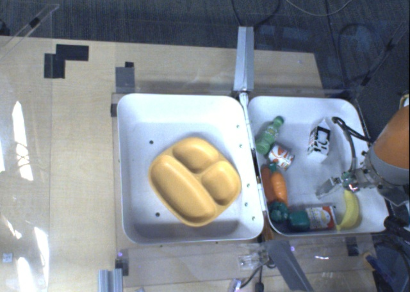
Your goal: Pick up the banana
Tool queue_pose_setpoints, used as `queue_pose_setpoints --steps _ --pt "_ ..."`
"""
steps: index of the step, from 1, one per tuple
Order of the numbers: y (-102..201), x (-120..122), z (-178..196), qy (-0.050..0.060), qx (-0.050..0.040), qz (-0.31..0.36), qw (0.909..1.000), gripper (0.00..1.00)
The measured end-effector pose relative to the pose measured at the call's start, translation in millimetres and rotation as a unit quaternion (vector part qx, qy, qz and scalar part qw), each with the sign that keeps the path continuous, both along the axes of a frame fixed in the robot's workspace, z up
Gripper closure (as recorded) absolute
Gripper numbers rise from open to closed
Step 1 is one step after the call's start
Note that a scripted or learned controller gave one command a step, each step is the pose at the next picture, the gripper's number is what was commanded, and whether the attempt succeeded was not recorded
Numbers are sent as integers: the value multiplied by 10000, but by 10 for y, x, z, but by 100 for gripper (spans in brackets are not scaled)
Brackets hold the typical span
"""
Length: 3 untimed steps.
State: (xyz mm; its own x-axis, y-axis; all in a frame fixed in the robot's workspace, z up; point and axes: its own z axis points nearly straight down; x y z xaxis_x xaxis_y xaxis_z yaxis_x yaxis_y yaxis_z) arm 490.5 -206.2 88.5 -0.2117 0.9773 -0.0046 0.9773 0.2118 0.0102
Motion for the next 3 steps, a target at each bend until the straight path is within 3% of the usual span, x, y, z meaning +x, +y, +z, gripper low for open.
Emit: queue_pose_setpoints --steps 1,2,3 --pt "5 30 123 -39 -5 9 10000 100" --pt "6 142 235 33 12 -759 9971 100" --pt "4 141 235 33 13 -762 9971 0"
